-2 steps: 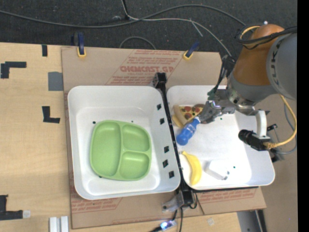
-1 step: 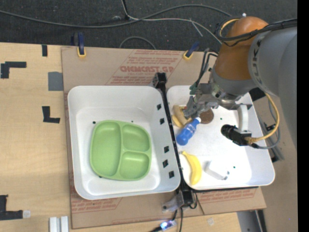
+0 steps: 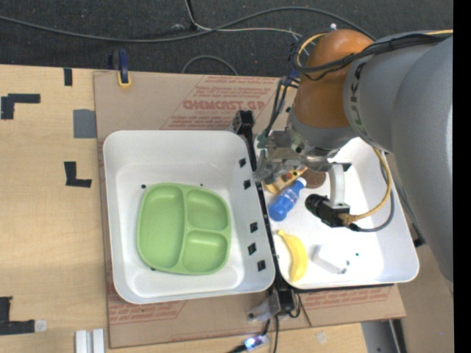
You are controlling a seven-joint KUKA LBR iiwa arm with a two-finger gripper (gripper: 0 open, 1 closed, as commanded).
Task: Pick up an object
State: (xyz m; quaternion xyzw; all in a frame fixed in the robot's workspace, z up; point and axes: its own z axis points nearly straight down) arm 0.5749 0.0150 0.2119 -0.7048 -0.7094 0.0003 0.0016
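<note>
Looks like we're at the reach-and-descend part of the pick, nothing lifted yet as far as I can see. The arm (image 3: 383, 87) comes in from the right and bends down over the right bin (image 3: 394, 267), with the orange band sitting high above the wrist and the gripper (image 3: 283, 169) hanging low near that bin's left wall, right by the divider between the two bins. Just below it lies a blue bottle (image 3: 285, 201), tilted diagonally, and that's my guess for the target since it's the closest thing. A banana (image 3: 294, 254) sits further toward the front of the same bin, and a small white block (image 3: 328, 260) is just beside it to the right. The left bin (image 3: 125, 160) has a green divided plate (image 3: 184, 228) in it, well apart from the action. Whether the fingers are open or closed I honestly cannot tell (the wrist hardware and cables clutter that spot). Next move, I'd say, needs the fingers straddling the bottle across its narrow width before closing, and staying clear of the bin wall while doing it.
</note>
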